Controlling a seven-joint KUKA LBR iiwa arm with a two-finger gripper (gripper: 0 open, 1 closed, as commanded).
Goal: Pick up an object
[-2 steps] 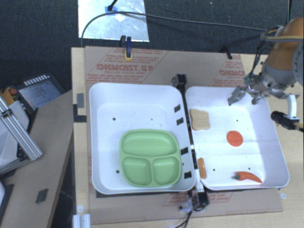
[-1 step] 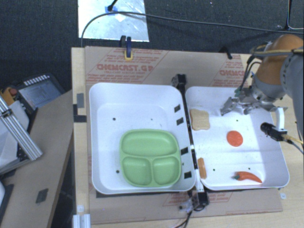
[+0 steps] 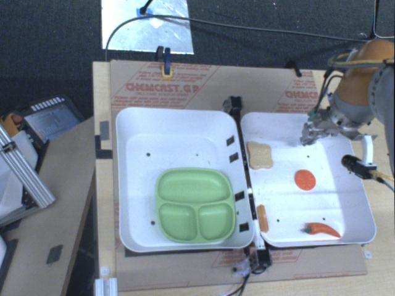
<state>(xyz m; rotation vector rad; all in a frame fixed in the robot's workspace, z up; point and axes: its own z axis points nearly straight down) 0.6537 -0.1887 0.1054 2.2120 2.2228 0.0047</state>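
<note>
Red disc (image 3: 305, 179): flat, round, orange-red; lies near the middle of the right bin (image 3: 281, 131), apart from everything else.
Bread slice (image 3: 260, 155): pale tan, squarish; at 10 o'clock from the disc, near the bin's left wall.
Sausage piece (image 3: 261, 217): small, orange, elongated; at 8 o'clock, right by the left wall.
Carrot (image 3: 322, 229): orange-red, tapered; at 5 o'clock, just beside the front wall.
Gripper (image 3: 307, 139): hangs at 12 o'clock from the disc, apart from every item; grip state cannot be told.
Open room: bare white floor all round the disc, widest toward 3 o'clock.
Edges: shared wall at 9 o'clock, studded with black clips (image 3: 234, 158).
Left bin (image 3: 173, 137): holds a green three-part plate (image 3: 196, 203) toward its front.
</note>
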